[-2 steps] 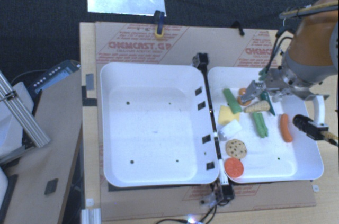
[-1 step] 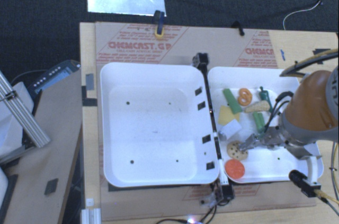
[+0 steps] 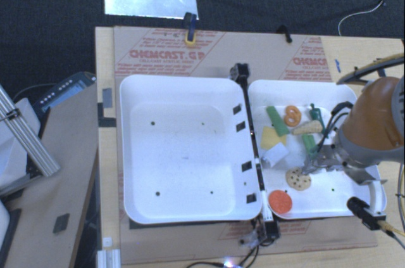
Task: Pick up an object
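The right bin [image 3: 329,197] holds several small items: a green stick [image 3: 276,116], an orange pretzel [image 3: 292,115], a beige piece [image 3: 307,128], a yellow wedge [image 3: 272,136], a white block [image 3: 273,155], a speckled cookie [image 3: 298,180] and a red disc [image 3: 280,201]. Reaching in from the right, my gripper [image 3: 314,163] is low over this bin. It sits just right of the cookie and over the lower end of a dark green piece [image 3: 308,141]. I see nothing held.
The left bin [image 3: 183,153] lies beside the right one, with a black divider with clips [image 3: 250,134] between them. The arm's orange band [image 3: 374,113] covers the right bin's right side. A cardboard sheet [image 3: 171,48] lies under both bins.
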Available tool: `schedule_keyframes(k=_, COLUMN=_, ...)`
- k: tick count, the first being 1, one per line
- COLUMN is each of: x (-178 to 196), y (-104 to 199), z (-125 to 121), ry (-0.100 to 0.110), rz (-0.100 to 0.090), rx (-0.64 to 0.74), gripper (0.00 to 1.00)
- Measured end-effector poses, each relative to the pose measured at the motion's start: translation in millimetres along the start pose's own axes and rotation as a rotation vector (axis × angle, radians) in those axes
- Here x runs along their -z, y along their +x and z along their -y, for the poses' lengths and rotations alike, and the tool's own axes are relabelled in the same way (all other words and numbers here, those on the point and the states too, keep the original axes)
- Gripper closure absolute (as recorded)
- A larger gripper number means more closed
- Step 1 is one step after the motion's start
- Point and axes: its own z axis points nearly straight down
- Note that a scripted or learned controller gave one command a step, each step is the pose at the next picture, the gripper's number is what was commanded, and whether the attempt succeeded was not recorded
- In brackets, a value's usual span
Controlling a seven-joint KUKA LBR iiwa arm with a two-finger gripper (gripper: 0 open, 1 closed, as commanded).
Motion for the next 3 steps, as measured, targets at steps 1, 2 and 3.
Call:
schedule_keyframes(k=1, x=0.3, y=38.7, z=-78.9, ry=-0.001, rz=0.002, rx=0.008, gripper=1.0)
schedule_keyframes(k=2, x=93.0, y=198.1, z=-92.0, ry=-0.004, rz=-0.005, rx=0.018, gripper=1.0)
schedule_keyframes(k=3, x=355.1, y=233.9, z=-83.9, ry=-0.013, rz=-0.004, rx=0.006, gripper=1.0)
